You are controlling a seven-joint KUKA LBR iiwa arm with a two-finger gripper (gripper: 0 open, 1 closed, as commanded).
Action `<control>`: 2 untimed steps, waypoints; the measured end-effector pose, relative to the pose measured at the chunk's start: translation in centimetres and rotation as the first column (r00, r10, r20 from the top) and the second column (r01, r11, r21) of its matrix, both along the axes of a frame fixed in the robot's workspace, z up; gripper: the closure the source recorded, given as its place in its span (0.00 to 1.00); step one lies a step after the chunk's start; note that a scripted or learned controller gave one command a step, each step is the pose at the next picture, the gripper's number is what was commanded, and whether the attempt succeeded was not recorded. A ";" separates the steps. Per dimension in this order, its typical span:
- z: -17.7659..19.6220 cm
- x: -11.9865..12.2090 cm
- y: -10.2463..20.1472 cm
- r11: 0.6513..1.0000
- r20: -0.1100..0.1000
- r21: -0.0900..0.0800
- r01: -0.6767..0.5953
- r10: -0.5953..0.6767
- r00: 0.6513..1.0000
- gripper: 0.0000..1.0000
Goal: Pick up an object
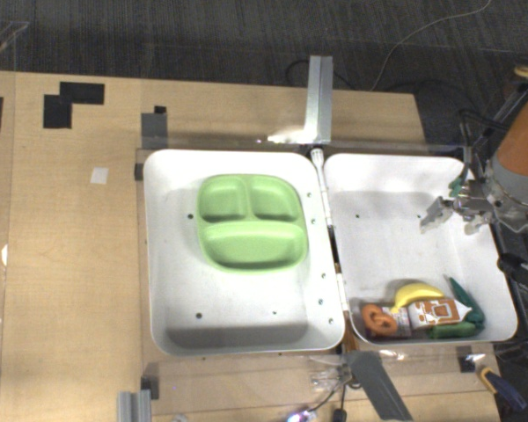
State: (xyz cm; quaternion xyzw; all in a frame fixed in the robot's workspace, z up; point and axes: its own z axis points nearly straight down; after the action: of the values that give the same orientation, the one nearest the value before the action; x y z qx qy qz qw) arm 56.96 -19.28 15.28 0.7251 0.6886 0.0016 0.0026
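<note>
Several small objects lie clustered at the front edge of the right bin [378, 192]: a yellow banana [418, 294], an orange ring-like piece [379, 320], a brown printed box [436, 311] and a dark green piece [469, 309]. My gripper [451, 219] hangs over the right side of that bin, well behind the cluster and apart from it. Its fingers stand spread open with nothing between them. The orange band of the arm [521, 143] shows at the right edge.
The left bin [172, 236] holds a green divided plate [250, 221] near its middle. A metal post [320, 99] rises behind the wall between the bins. Cables run at the far right and along the bench's front.
</note>
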 end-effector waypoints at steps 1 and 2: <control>-2.3 -4.0 0.4 0.993 -0.003 0.001 0.116 -0.116 0.993 0.00; 2.1 -1.1 1.4 0.961 -0.002 0.001 0.275 -0.275 0.961 0.00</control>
State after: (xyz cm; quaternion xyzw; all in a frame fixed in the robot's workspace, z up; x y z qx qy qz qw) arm 55.87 -17.85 17.40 0.8137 0.5812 0.0010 0.0015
